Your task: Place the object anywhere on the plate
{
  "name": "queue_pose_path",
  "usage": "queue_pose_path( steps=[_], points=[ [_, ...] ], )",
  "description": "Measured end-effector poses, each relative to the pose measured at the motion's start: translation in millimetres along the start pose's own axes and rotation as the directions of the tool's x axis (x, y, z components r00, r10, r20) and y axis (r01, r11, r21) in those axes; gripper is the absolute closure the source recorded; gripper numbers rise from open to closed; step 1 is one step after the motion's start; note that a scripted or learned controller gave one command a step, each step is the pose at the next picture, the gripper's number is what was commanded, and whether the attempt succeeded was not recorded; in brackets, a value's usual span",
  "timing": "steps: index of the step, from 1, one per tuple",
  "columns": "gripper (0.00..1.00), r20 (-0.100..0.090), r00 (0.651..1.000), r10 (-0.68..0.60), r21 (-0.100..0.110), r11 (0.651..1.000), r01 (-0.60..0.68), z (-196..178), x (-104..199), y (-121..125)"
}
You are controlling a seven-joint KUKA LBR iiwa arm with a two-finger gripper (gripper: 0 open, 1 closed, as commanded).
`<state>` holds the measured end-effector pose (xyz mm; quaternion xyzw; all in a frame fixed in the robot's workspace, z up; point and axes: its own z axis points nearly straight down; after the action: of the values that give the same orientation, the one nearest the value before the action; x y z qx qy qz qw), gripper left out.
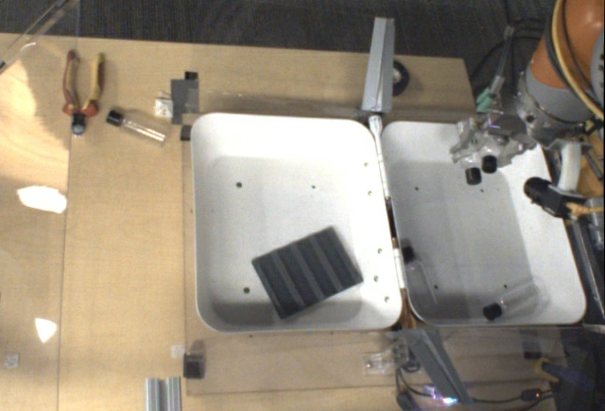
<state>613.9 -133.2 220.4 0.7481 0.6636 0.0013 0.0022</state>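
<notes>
the bench (123,239) carries two white bins side by side. the left bin (284,145) holds a dark ribbed slab (307,272) lying flat near its front edge, turned at a slant; this may be the plate, though i cannot be sure. the right bin (454,239) holds a small clear object (510,302) with a dark end, lying near the front wall, and this looks like the thing to move. the arm (572,50) hangs over the right bin's far corner, with the gripper (480,154) well apart from the object. i cannot tell how the gripper is set from this angle.

the object reads as light, small and probably hard and smooth, so likely to slip or roll. judging by its shape, a hold across its middle, square to its long axis, seems safest. its closeness to the bin wall leaves little room on that side.

loose pliers (82,88) and a vial (137,126) lie on the bench beyond the left bin.
</notes>
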Motion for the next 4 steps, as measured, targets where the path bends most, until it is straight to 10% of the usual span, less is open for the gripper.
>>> queue_pose_path(
  steps=[1, 2, 4],
  points=[
    [1.00, -0.002, 0.949, -0.315, 0.002, 0.949, 0.315, 39.0, 54.9, 30.0],
    [1.00, -0.002, 0.849, -0.528, -0.002, 0.849, 0.528, 34.7, 143.1, 10.1],
    [1.00, -0.006, 0.917, -0.398, 0.010, 0.917, 0.398, 72.6, 272.6, 19.9]
  ],
)
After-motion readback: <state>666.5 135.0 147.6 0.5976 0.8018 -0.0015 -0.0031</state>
